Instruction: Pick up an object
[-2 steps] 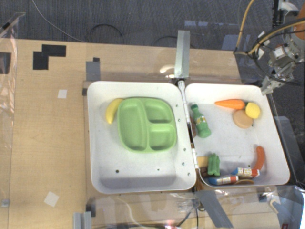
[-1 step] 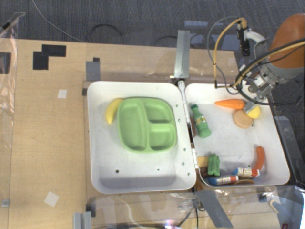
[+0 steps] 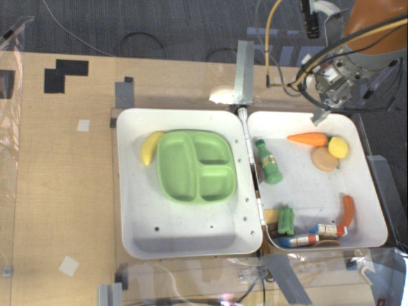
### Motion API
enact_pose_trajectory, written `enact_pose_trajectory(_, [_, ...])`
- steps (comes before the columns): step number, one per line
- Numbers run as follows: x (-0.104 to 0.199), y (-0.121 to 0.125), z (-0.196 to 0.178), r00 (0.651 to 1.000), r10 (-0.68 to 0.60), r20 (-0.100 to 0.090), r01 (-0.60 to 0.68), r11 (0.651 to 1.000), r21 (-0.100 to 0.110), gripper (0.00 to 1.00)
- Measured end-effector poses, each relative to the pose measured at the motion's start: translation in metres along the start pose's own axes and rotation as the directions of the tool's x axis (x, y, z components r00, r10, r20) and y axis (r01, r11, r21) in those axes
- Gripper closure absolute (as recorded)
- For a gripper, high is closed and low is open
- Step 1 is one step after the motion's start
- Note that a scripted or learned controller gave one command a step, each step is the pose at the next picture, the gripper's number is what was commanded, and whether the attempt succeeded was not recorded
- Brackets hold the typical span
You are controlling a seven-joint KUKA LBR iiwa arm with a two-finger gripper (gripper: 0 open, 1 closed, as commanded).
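Note:
My gripper [image 3: 320, 112] hangs over the far edge of the right bin [image 3: 299, 187], just above and right of an orange carrot [image 3: 308, 139]; nothing shows in its grasp. A yellow lemon [image 3: 338, 147] and a tan round disc [image 3: 325, 161] lie beside the carrot. Near the bin's left wall lies a green bottle [image 3: 268, 162]. Along the near side are a red sausage [image 3: 347, 210], a small green item [image 3: 285, 220] and a red-and-white tube [image 3: 315, 234]. In the left bin [image 3: 134, 203] a green divided plate [image 3: 194, 167] lies with a yellow banana [image 3: 150, 147] against its left edge.
A metal post [image 3: 244, 72] stands behind the seam between the bins. Cables and a yellow hose [image 3: 274, 18] loop above the wrist at the top right. Wooden benchtop [image 3: 57, 190] stretches to the left of the bins.

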State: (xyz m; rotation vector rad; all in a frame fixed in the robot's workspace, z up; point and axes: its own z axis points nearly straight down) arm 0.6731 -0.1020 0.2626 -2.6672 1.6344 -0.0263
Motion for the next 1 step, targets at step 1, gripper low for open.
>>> enact_pose_trajectory(1, [0.015,0.0703,0.1226,0.981,-0.192,0.015,0.193,0.981,-0.019,1.0])
